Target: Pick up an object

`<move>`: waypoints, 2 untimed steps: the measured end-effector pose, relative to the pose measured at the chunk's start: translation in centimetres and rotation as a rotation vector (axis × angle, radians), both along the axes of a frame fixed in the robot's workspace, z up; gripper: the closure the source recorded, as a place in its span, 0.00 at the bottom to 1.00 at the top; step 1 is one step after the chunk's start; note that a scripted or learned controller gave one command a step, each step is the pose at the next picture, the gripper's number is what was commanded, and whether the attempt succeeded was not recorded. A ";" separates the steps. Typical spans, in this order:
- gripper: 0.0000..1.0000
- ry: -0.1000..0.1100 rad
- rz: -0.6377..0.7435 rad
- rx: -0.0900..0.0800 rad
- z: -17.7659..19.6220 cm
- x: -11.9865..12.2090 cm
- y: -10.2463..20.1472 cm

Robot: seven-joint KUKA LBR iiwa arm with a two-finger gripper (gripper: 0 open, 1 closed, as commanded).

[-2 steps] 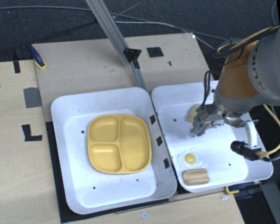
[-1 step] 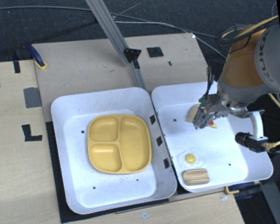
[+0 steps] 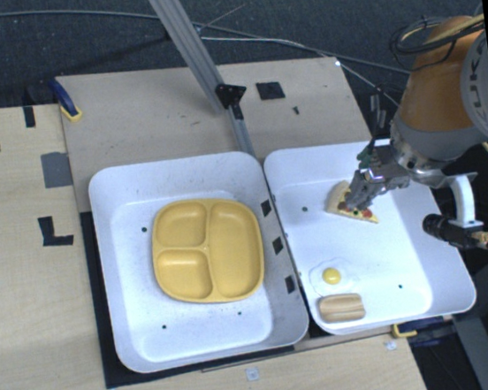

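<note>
A pizza slice toy (image 3: 349,203) lies in the upper middle of the right bin (image 3: 417,292). My gripper (image 3: 364,193) is down on the slice's right part, its dark fingers overlapping it. A small yellow round piece (image 3: 330,275) and a tan bread roll (image 3: 341,307) lie near the right bin's front left corner. A yellow divided plate (image 3: 207,249) rests in the left bin (image 3: 138,337).
The grey arm with its orange band (image 3: 443,83) comes in from the right over the right bin's far corner. A slanted metal pole (image 3: 199,53) stands behind the bins. Cables run along the bench's back.
</note>
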State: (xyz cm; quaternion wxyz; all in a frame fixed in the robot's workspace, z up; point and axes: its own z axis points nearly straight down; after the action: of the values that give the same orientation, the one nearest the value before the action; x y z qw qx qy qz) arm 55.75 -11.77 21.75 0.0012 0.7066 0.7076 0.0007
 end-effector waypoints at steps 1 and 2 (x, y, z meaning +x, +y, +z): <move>1.00 0.007 0.003 0.002 -0.3 -2.3 5.0; 1.00 0.007 0.005 0.002 -1.2 -3.6 10.5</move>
State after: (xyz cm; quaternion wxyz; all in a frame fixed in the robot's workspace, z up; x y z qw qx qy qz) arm 52.19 -1.28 20.59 -0.0019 0.7050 0.7092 -0.0012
